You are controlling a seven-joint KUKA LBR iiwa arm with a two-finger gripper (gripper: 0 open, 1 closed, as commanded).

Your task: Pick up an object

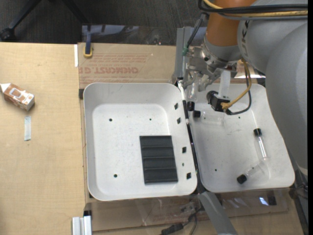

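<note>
1. Here the gripper [195, 89] hung below the orange wrist at the far edge of the right bin [279, 177], close to the wall where the two bins meet; whether it was released, clenched or grasping anything could not be told, as the wrist and cables hid it.
2. No object could be seen in it, so the step in hand looked like the approach, with the pick not yet made.
3. Just under the gripper and slightly toward the arm's side lay a small black piece [195, 114] on the right bin's floor, the nearest candidate, though too small to identify.
4. Farther off, toward the near corner of the same bin, lay a clear tube [260, 146] with a black cap, and beyond it a second clear piece [249, 173] with a black end; both were well apart from the gripper.
5. Across the wall, in the left bin [98, 180], a black ribbed block [158, 158] lay flat, also well apart.
6. The next move likely called for choosing one target, setting the gripper over it, then descending squarely; the tubes might roll away.
</note>
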